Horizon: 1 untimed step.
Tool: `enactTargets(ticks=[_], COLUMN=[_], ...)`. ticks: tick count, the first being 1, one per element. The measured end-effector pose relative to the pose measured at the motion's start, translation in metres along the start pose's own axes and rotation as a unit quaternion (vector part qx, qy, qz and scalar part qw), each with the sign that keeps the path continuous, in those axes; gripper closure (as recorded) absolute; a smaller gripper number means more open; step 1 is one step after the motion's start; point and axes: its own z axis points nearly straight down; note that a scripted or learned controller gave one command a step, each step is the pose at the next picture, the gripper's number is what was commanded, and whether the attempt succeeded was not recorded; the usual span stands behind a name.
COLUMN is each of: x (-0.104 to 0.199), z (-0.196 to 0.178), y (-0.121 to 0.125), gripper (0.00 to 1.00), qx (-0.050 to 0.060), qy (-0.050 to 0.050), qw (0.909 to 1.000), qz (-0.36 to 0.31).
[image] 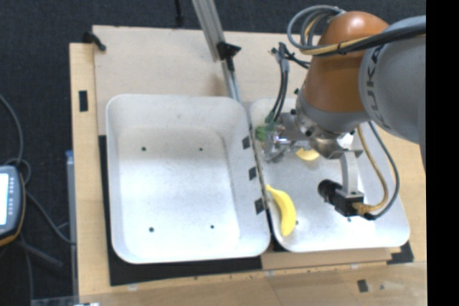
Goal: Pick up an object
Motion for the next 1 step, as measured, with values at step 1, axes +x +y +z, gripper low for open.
enactTargets(ticks=[1], x=[0.0455], z=[-0.0024], y=[0.0], gripper=[1.0], qx=[0.001], qy=[0.0], qw=[1.0], qz=[0.001])
